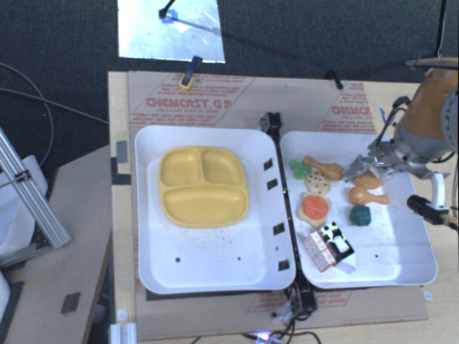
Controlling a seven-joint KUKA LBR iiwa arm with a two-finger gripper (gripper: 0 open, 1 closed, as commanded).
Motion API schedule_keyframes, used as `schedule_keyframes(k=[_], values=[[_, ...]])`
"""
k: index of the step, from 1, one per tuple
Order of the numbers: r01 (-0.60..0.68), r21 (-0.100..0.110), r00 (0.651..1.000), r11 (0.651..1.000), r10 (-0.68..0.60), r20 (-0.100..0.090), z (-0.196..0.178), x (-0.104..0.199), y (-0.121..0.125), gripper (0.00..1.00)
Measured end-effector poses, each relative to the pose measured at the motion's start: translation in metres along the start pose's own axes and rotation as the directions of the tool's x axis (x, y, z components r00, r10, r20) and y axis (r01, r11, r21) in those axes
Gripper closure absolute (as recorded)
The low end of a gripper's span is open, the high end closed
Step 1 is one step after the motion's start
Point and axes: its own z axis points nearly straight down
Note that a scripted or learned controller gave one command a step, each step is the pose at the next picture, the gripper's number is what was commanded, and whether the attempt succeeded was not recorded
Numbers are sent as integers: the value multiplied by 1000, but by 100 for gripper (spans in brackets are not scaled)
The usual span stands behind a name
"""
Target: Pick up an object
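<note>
The right bin point(412, 260) holds several toy foods: a green piece point(298, 169), a tan drumstick point(326, 168), a speckled cookie point(316, 183), a red-topped round piece point(314, 208), a second drumstick point(367, 180), an orange piece point(370, 198), a dark green broccoli point(360, 216), and a small carton point(320, 251) beside a black-and-white toy point(336, 239). My gripper point(367, 166) hangs low at the bin's far right, right over the second drumstick. Nothing shows as lifted off the bin floor.
The left bin point(208, 264) holds a yellow divided plate point(204, 185). A black divider point(282, 192) runs between the bins. The grey arm with its orange band point(434, 110) comes in from the right. A black part point(429, 210) juts over the right bin's right rim.
</note>
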Motion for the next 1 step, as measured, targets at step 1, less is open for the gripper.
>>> schedule_keyframes(k=[1], values=[[1,-1,1000,1000,-1,-1,-4,0,47,0]])
